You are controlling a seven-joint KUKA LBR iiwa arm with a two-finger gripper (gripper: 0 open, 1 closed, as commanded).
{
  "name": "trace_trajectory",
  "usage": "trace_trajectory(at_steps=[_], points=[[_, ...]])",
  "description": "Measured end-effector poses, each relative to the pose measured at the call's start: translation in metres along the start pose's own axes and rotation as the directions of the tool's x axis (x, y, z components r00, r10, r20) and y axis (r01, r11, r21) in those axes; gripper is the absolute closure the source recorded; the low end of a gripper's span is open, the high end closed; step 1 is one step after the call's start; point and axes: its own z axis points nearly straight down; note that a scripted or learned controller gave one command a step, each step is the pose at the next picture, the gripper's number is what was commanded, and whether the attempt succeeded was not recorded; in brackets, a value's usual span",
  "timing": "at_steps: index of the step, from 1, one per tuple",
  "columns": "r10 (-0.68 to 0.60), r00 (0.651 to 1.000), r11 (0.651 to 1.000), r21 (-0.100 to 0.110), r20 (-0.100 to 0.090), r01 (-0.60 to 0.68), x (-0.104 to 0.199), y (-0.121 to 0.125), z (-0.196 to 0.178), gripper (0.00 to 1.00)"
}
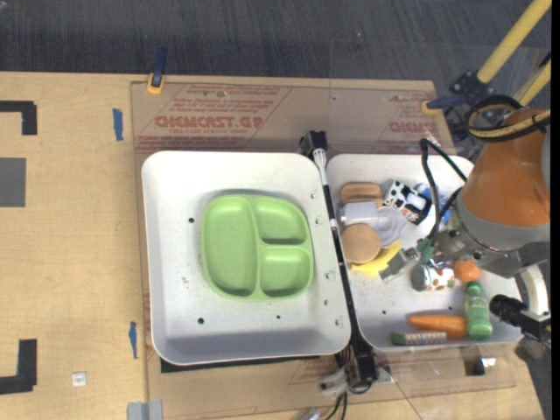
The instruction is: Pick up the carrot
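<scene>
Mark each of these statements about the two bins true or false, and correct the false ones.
1. The orange carrot lies in the right white bin. True.
2. The green divided plastic plate sits in the right bin. False: it sits in the left white bin.
3. The carrot is between the fingers of the gripper. False: it lies on the bin floor, apart from the gripper.
4. A green bottle stands right beside the carrot. True.
</scene>
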Motion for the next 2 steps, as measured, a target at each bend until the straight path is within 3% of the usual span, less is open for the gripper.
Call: trace_trajectory(at_steps=[1, 2], points=[[-0.225, 0.974, 0.974, 0.002, 0.004, 0.225, -0.078, -0.023, -0.058, 0.0], [-0.207, 0.978, 0.978, -0.003, 0.007, 0.207, -0.115, 0.003, 0.089, 0.0]])
